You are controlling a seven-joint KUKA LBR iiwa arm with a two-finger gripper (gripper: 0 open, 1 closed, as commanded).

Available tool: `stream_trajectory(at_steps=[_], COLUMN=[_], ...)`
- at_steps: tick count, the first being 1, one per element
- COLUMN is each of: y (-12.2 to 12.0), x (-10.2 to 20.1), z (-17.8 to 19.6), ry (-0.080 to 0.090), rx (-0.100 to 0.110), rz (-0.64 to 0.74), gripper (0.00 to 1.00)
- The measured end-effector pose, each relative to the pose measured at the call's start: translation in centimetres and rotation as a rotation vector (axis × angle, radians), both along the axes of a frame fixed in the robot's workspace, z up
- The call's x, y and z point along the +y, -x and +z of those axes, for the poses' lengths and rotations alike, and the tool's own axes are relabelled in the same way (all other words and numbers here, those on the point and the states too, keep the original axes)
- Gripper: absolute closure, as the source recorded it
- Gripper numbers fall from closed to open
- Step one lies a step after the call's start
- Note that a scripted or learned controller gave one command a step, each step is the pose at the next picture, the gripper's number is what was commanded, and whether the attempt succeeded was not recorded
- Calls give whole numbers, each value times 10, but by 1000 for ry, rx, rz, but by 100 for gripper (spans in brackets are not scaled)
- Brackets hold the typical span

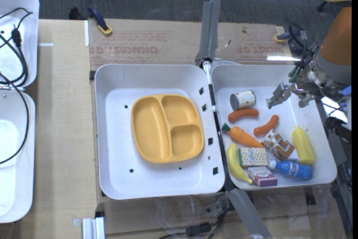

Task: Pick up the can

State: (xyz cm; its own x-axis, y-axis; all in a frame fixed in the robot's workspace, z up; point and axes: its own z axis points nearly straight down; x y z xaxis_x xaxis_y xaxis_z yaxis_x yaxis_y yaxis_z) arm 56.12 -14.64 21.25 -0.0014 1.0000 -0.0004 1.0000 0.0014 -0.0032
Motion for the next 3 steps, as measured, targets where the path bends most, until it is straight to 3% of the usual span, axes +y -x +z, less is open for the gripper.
stream_trajectory(at_steps=[1,2,3], y=[-35,-20,-79], x=[53,42,27], z=[-102,-120,-123], ry=[0,0,-2], rx=[1,-3,39], rz=[-150,-371,-459], gripper=[0,0,0])
